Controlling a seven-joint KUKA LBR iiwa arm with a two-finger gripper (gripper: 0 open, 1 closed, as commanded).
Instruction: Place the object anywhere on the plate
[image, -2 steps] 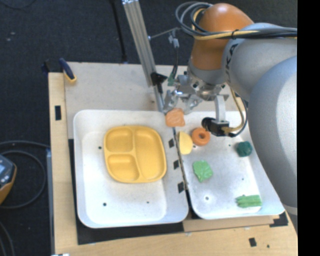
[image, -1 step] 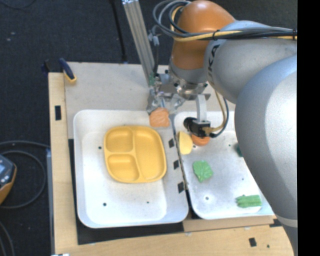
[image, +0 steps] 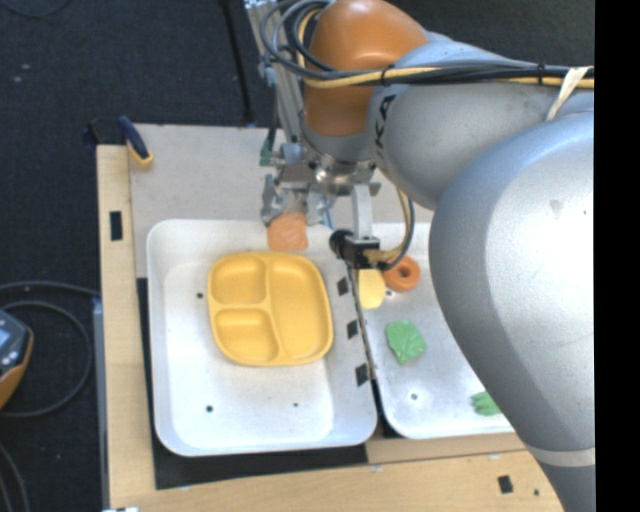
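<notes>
A yellow plate (image: 270, 306) with three compartments lies in the left white bin (image: 190, 400). My gripper (image: 291, 218) hangs over the bin's far edge, just beyond the plate's back rim. A small salmon-orange rounded object (image: 288, 234) sits between its fingertips, and the fingers are closed on it. The object is near the plate's far rim, slightly outside it. The arm's wrist and orange band (image: 350, 60) rise above the gripper.
The right bin (image: 430, 420) holds a yellow block (image: 371, 289), an orange ring (image: 403, 274), a green lump (image: 405, 341) and a green piece (image: 485, 403). The grey arm covers most of that bin. A blue-and-yellow clamp (image: 135, 140) sits at the bench's far left corner.
</notes>
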